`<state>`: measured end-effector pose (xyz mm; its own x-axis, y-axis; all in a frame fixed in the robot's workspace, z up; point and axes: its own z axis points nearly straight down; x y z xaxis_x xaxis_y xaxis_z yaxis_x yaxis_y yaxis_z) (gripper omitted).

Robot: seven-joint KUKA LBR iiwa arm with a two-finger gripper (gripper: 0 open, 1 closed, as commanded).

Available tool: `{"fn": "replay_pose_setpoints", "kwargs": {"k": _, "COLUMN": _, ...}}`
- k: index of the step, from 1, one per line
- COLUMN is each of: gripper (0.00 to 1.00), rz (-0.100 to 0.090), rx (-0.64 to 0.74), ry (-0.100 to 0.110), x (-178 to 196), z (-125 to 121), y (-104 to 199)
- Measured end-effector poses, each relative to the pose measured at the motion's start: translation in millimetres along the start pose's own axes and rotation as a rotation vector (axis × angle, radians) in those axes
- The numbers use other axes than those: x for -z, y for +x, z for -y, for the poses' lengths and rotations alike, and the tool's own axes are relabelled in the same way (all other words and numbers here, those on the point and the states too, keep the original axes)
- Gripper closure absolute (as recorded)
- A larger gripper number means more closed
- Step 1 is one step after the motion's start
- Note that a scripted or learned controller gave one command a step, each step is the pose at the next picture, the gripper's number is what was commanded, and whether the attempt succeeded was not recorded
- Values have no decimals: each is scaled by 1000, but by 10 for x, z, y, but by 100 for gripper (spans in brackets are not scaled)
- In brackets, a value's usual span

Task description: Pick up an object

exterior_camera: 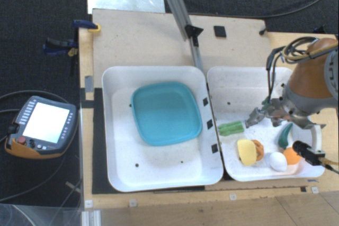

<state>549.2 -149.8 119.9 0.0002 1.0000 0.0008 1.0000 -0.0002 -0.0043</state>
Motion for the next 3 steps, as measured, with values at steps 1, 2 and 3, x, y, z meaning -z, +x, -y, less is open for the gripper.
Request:
{"fn": "replay_pose_setpoints", "kwargs": {"k": 1, "gripper": 100, "rz": 1, "rx": 0, "ry": -6, "x": 134, "z": -17, "y": -4}}
{"fn": "replay_pose_setpoints", "kwargs": {"k": 2, "gripper": 100, "rz": 2, "rx": 0, "ry": -8, "x": 564, "z": 16, "y": -23}}
{"fn": "replay_pose_setpoints", "kwargs": {"k": 3, "gripper": 100, "rz": 2, "rx": 1, "ry": -10, "x": 1178, "z": 58, "y": -57}}
